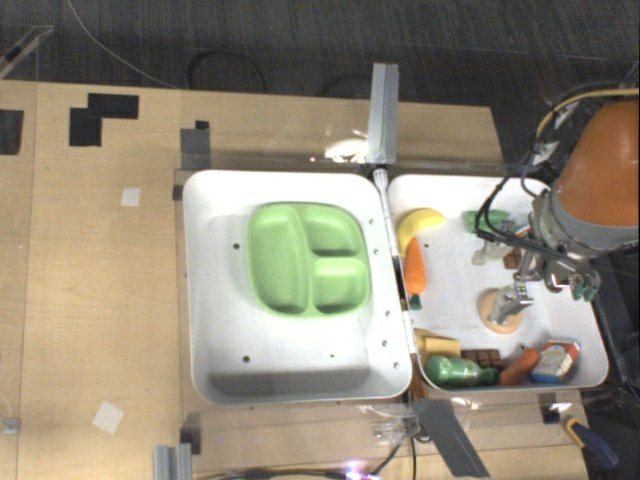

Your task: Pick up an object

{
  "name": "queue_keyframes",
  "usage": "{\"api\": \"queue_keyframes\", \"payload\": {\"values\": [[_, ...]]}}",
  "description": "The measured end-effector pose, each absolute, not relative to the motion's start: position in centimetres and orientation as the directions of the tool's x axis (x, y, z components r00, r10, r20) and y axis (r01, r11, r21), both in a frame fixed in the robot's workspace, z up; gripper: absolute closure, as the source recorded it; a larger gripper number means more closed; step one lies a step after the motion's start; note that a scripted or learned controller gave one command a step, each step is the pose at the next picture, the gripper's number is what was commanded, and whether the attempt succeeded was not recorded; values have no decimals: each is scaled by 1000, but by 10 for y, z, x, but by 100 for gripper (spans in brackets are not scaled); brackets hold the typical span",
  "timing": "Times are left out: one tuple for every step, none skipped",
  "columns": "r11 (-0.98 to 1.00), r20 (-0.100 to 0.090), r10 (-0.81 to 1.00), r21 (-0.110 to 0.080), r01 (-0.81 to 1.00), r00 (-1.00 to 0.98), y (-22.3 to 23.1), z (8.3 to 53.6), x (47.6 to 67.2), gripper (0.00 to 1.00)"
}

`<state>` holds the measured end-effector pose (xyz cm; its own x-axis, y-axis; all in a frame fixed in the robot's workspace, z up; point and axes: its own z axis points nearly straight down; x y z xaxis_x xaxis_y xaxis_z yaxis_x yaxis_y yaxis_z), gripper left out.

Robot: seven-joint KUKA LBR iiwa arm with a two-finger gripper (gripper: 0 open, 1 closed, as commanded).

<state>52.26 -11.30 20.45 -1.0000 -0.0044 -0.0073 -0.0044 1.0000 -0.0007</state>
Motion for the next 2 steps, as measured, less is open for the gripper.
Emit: {"api": "queue_keyframes", "payload": {"values": [[995,-14,-96,-3,-96,-995,-140,98,513,0],[986,-18,-166,-9,-165,-986,-206,90,510,0]]}}
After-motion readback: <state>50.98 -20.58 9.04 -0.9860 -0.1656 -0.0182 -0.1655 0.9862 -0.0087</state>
